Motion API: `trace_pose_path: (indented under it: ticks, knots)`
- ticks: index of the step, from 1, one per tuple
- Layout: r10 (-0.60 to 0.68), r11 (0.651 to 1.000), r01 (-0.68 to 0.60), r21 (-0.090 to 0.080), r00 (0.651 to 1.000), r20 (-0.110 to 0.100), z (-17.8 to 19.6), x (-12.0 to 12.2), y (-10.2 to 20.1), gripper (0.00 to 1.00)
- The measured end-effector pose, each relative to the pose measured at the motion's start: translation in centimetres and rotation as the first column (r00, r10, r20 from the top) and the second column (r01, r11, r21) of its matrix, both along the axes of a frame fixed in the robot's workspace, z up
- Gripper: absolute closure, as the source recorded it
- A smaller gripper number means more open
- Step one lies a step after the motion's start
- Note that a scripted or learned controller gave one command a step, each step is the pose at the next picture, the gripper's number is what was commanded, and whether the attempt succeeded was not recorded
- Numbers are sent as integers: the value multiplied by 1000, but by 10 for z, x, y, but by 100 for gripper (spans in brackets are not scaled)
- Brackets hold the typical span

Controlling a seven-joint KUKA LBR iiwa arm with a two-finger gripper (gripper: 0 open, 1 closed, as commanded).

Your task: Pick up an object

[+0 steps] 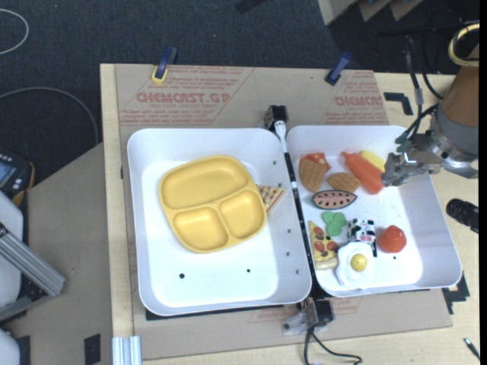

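Note:
The right bin holds several toy foods: a bread slice, a carrot with a yellow piece behind it, a cracker, a watermelon slice, a green piece, a pizza slice, a fried egg, a small cow figure and a tomato. My gripper hangs low over the bin's upper right, just right of the carrot's end. The arm reaches in from the right edge.
The left bin holds a yellow three-compartment plate, with a waffle-like wedge at the plate's right edge. Both bins sit on a cardboard sheet held by clamps. Cables run near the arm at upper right.

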State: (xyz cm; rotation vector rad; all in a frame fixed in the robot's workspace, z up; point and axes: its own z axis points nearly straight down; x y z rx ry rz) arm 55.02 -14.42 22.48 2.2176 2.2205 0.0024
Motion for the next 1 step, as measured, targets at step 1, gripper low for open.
trace_pose_path:
  ticks: [1]
  knots:
    - [2,1000,-2,3,1000,-6,-10,1,49,100]
